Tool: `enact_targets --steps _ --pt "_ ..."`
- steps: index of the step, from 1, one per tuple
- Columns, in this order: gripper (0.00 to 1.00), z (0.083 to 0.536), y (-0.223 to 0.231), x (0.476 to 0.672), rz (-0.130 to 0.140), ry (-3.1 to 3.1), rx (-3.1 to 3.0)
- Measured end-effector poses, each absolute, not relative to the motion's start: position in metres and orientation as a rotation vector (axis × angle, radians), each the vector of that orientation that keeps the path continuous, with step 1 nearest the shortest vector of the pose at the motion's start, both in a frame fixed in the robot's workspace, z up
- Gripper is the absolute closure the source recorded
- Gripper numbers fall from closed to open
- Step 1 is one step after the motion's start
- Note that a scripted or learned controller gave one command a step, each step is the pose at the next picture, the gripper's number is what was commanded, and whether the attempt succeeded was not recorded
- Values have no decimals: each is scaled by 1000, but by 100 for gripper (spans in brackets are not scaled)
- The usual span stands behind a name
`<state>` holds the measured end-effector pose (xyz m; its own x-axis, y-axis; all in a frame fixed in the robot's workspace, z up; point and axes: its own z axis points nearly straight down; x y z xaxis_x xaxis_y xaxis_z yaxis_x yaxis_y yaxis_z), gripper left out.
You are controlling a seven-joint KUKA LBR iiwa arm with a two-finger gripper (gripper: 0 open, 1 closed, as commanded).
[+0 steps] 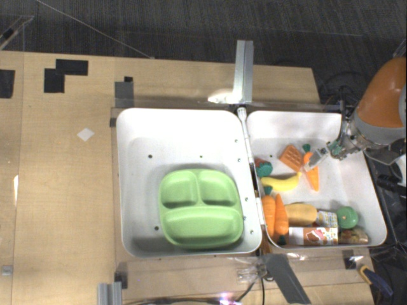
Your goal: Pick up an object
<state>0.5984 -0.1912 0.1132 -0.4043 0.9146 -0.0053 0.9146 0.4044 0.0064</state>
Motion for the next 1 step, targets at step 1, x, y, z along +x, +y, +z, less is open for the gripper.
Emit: enact_targets --steps 1 --pt "0 90 -205 619 8 2452 1946"
